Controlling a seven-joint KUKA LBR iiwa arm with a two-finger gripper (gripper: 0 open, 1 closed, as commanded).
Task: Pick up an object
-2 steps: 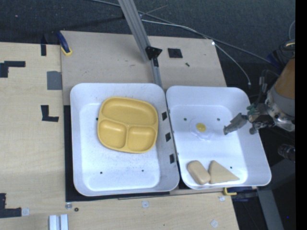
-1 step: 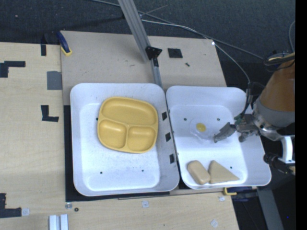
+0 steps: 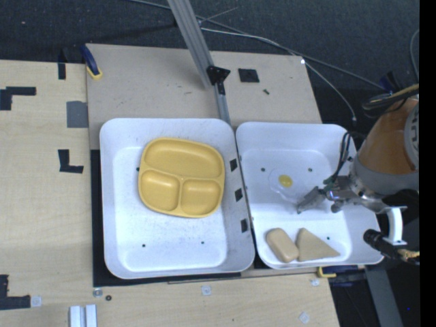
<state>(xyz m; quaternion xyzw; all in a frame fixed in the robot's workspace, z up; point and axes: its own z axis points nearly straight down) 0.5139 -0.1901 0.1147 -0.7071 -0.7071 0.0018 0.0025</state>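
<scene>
The right bin holds three loose things. A small round yellow piece lies near its middle. A tan oblong lump and a tan wedge sit side by side at its front edge. My gripper reaches in from the right, low over the bin floor. It is just below and right of the yellow piece and above the wedge. It points left, and nothing shows in its grasp.
A yellow divided plate lies in the left bin. A grey pole slants down to the gap between the bins. Cables run across the dark floor behind the bench.
</scene>
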